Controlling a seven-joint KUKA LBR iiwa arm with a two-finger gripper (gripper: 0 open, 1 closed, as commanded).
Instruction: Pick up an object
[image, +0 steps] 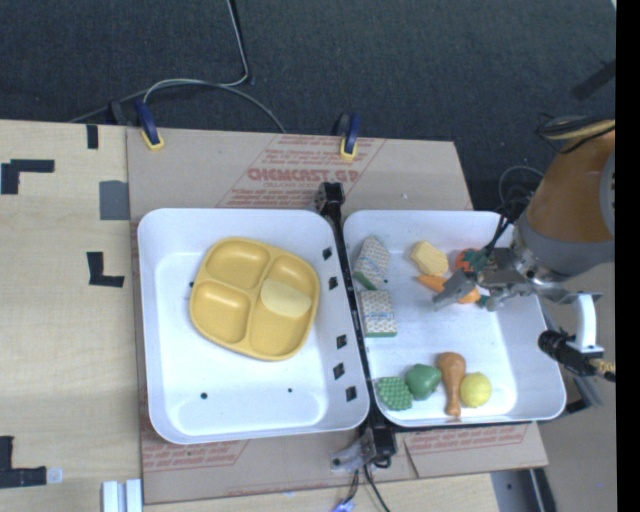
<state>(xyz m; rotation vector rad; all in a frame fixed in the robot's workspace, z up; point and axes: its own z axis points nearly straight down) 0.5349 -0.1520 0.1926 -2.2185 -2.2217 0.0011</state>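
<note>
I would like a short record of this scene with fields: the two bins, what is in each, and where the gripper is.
left bin: yellow divided plate
right bin: yellow block, two patterned packets, green toy, drumstick toy, lemon
gripper: low over the right bin's upper right part, beside an orange piece
arm: enters from the right
</note>
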